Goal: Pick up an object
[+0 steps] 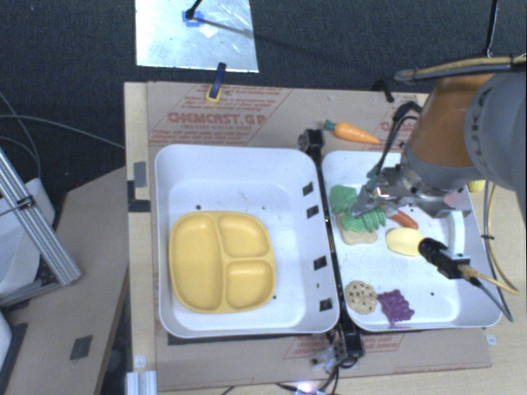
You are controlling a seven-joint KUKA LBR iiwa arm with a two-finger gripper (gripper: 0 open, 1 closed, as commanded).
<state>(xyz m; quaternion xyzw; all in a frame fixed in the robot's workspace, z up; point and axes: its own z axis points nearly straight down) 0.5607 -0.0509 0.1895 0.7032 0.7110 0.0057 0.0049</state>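
Fingers: the gripper (372,202) hangs low over the right bin; whether its fingers are apart or together, I cannot tell, as they blur against the toys beneath.
Green toy: a leafy green piece (356,206) lies in the right bin's upper left part, directly under the gripper tip; it has a rounded, ruffled top and a ribbed, finger-like lower edge, bright green all over. Whether it is touched or gripped cannot be made out.
Tan slice: a pale beige, bread-like piece (359,235) sits just below the green toy, partly tucked under it.
Yellow toy: a smooth, pale yellow oval (403,241) lies beside the tan slice, toward the middle of the bin.
Orange piece: a small red-orange sliver (404,219) shows just above the yellow oval, near the wrist.
Cookie: a round tan disc with dark specks (360,295) rests by the bin's lower left corner.
Grapes: a purple cluster (396,305) lies just right of the cookie.
Carrot: an orange carrot with a green top (352,132) lies outside the bins on the tabletop (247,122), above the right bin.
Right bin: shallow, white (445,303).
Left bin: white (247,171), holding a yellow divided tray (221,259) with three compartments.
Arm: grey with an orange band (449,130), reaching in from the right.
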